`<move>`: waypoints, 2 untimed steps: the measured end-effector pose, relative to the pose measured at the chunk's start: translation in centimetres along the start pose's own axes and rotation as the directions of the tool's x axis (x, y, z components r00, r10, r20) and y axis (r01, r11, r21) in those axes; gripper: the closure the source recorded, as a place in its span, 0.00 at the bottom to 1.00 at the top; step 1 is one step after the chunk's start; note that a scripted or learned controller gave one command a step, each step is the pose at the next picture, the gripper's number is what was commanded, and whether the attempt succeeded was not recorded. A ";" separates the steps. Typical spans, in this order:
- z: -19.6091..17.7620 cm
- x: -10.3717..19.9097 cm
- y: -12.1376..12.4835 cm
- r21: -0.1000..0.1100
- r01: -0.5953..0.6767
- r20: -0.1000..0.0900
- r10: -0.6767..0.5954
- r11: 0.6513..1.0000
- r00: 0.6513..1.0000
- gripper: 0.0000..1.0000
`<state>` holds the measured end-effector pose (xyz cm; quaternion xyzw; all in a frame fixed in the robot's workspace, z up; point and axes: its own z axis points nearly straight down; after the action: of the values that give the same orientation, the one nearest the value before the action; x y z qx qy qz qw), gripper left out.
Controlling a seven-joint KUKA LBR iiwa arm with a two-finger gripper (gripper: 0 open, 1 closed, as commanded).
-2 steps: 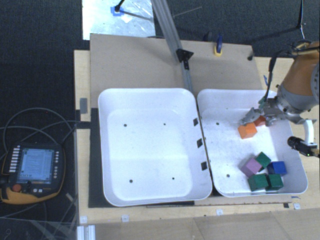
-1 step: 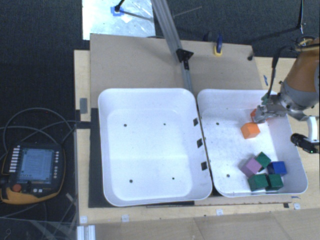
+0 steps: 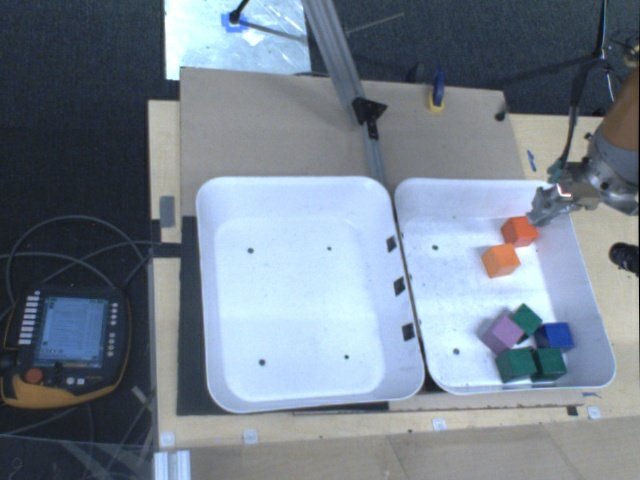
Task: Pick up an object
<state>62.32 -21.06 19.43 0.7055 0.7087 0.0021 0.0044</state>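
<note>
The right bin holds two orange blocks: one near its far right side and a lighter one just below it. A purple block, green blocks and a blue block cluster in the near right corner. My gripper hangs at the bin's far right edge, just up and to the right of the upper orange block. Nothing shows between its tips.
The left bin lies beside the right one. A teach pendant with cables rests on the floor at the left. A metal pole slants in from the top. A dark clip sits on the cardboard behind the bins.
</note>
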 end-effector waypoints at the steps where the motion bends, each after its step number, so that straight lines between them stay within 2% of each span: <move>1: -5.5 -0.1 0.2 0.000 0.001 0.000 -0.001 1.000 1.000 1.00; 2: -6.3 5.3 0.4 0.006 0.006 -0.005 -0.006 1.000 1.000 1.00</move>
<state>62.67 -15.71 25.76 0.7033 0.7108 0.0017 0.0006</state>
